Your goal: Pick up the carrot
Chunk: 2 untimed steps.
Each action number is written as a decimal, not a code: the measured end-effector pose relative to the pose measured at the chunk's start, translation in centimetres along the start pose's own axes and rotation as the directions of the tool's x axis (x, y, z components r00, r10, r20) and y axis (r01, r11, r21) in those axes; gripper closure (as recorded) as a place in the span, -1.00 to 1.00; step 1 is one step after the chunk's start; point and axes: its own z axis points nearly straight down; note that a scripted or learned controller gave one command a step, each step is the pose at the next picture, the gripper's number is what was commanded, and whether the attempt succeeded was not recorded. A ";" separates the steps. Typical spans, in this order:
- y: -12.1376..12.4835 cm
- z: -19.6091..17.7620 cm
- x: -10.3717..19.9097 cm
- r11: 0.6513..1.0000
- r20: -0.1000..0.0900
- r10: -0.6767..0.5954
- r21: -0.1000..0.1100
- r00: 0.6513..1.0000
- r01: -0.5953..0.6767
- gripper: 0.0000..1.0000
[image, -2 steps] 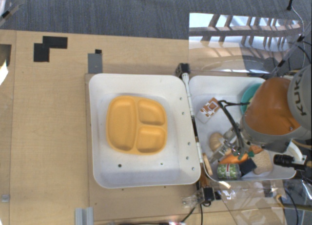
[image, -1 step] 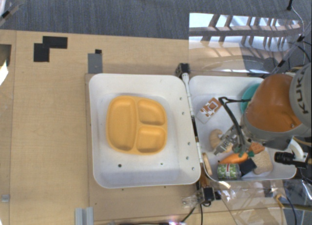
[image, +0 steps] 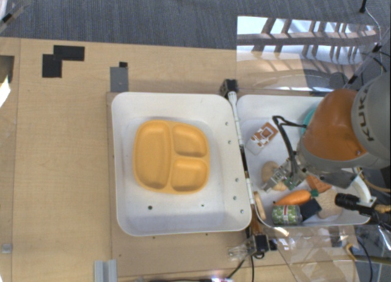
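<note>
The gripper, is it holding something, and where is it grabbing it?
It cannot be told. The gripper is low in the right bin, just above the carrot, but the view does not show the carrot or anything else gripped.

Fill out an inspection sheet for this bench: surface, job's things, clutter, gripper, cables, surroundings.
Surface: wooden bench bearing two white bins; left bin holds a yellow divided tray.
Job's things: carrot lies in the right bin, near its front edge, not lifted.
Clutter: green can just in front of the carrot; small brown-and-white packet; beige lump.
Gripper: gripper hangs low over the right bin, just behind the carrot; finger state unclear.
Cables: black cable loops off the wrist; wires at the bins' front edge.
Surroundings: grey carpet beyond the bench; black tape marks on the wood.
</note>
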 end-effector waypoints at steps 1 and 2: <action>0.1 0.0 -0.3 1.000 0.011 0.003 -0.006 1.000 -0.003 -1.00; -2.5 0.0 -0.4 0.942 0.000 0.335 -0.007 0.942 -0.335 -1.00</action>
